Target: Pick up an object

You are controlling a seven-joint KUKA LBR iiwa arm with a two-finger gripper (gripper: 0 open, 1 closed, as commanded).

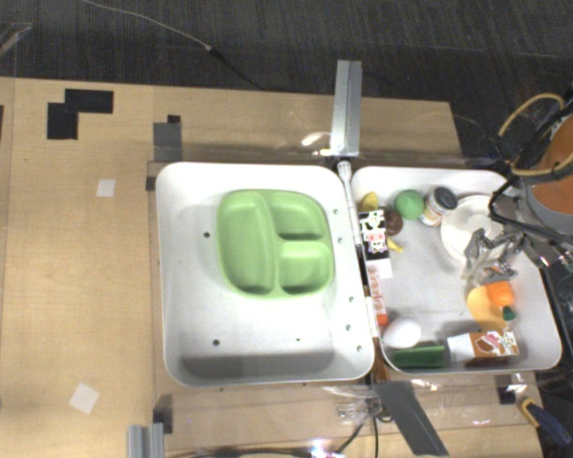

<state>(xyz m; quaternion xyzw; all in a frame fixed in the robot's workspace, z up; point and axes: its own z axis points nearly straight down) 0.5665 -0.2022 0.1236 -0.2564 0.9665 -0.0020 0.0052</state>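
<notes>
My gripper [489, 259] hangs over the right side of the right bin [430, 284], reaching in from the right edge. Just below it lies a yellow and orange toy [491, 301]. A white cup [461, 229] sits just left of and behind the gripper. Nothing can be seen held. Elsewhere in this bin are a green ball [410, 204], a small grey-lidded jar [443, 199], a dark brown piece [392, 221], a black-and-white patterned box [372, 234], a white egg shape [401, 333], a dark green bar [420, 356] and a brown carton [493, 344].
The left bin [186, 284] holds a light green divided tray [272, 241]. A red and white strip [374, 296] lies along the right bin's left wall. A metal post [347, 108] stands behind the divide. Cables [530, 132] loop at the right.
</notes>
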